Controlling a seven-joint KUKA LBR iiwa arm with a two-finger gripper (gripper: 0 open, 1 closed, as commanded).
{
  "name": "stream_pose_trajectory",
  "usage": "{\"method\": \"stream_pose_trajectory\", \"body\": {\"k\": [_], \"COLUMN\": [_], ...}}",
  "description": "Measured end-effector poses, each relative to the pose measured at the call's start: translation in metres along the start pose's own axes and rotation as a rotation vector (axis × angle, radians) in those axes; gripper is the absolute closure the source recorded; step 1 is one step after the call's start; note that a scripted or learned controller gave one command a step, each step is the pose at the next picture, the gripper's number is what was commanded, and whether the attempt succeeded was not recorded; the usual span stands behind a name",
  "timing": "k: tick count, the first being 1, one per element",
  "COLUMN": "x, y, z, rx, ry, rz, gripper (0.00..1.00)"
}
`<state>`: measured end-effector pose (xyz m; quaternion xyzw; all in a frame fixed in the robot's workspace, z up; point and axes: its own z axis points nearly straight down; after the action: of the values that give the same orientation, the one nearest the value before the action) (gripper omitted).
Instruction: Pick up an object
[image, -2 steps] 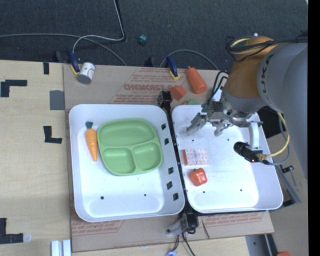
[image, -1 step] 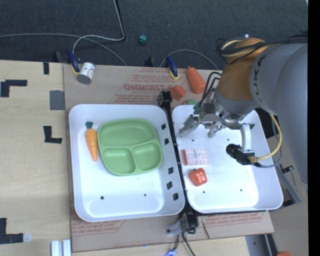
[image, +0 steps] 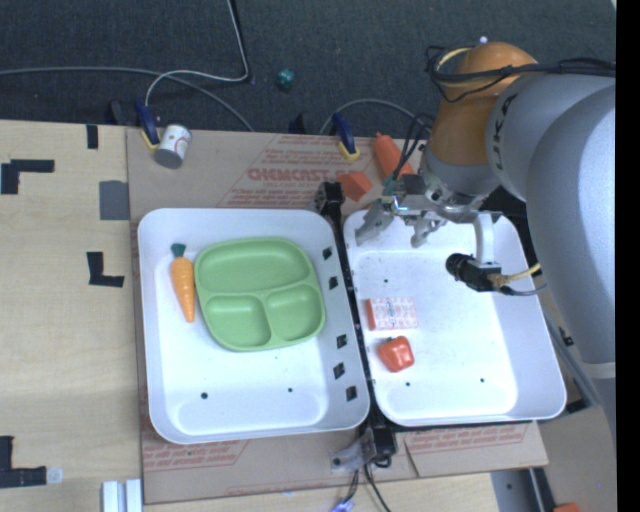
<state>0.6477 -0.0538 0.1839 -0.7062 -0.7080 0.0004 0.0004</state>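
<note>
We count two white bins on the worktop (image: 60, 300). The left bin (image: 250, 410) holds one green divided plate (image: 260, 292) and one toy carrot (image: 183, 285) just beside it. The right bin (image: 480, 380) holds one orange-red block (image: 396, 353) and one flat pink packet (image: 391, 314), close together. The gripper (image: 400, 222) hangs over that bin's far edge, its fingers (image: 368, 226) spread wide, holding nothing. The packet's print is too small to read.

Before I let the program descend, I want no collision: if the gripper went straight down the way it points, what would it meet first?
Probably the bare floor of the right white bin near its far edge. The gripper hangs well short of the small orange-red block and the flat pink-patterned packet, though depth is unclear.
</note>
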Motion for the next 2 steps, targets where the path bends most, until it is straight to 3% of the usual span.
{"method": "stream_pose_trajectory", "body": {"k": [1,2], "x": [0.01,0.008], "y": [-0.042,-0.102], "z": [0.0,0.0], "rx": [0.001,0.001], "ry": [-0.001,0.0], "rz": [0.002,0.002], "gripper": [0.0,0.0]}}
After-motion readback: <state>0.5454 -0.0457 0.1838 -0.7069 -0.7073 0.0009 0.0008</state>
